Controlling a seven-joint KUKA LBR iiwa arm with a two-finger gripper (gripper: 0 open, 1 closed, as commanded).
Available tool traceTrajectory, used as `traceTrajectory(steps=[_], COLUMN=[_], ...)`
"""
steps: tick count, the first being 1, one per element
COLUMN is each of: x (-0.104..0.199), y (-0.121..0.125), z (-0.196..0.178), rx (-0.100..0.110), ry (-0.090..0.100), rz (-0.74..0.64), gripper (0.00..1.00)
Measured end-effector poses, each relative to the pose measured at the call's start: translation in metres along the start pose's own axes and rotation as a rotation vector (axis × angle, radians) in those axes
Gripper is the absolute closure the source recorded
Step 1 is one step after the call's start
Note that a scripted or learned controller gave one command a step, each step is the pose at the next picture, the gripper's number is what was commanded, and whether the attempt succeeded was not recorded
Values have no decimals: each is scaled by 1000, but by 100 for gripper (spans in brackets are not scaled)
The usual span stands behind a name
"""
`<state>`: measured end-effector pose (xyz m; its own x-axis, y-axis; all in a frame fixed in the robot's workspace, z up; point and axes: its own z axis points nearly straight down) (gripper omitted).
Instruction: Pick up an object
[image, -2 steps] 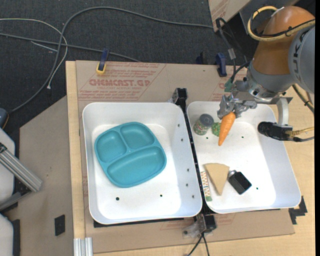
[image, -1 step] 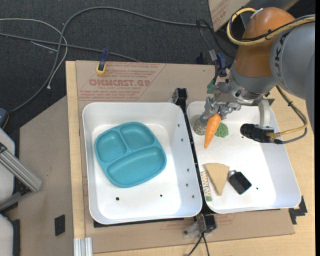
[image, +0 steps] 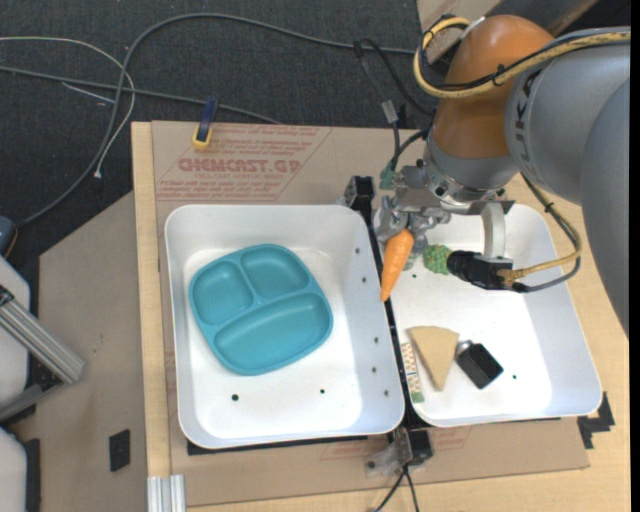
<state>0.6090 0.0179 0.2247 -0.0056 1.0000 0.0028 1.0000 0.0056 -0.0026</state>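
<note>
One fixed camera looks down at a slant on both white bins (image: 190, 300), the arm (image: 560, 90) entering from the right.

Two white bins (image: 200, 400) are counted, side by side. One blue divided plate (image: 262, 308) is seen left of centre. One carrot (image: 396, 262), one small green item (image: 436, 259), one tan wedge (image: 434, 352) and one small black block (image: 479, 364) are counted right of centre.
</note>
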Motion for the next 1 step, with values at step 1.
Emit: traceTrajectory(steps=[1], x=[56], y=[-8], z=[6], rx=[1], ry=[1], rz=[-1], gripper=[100])
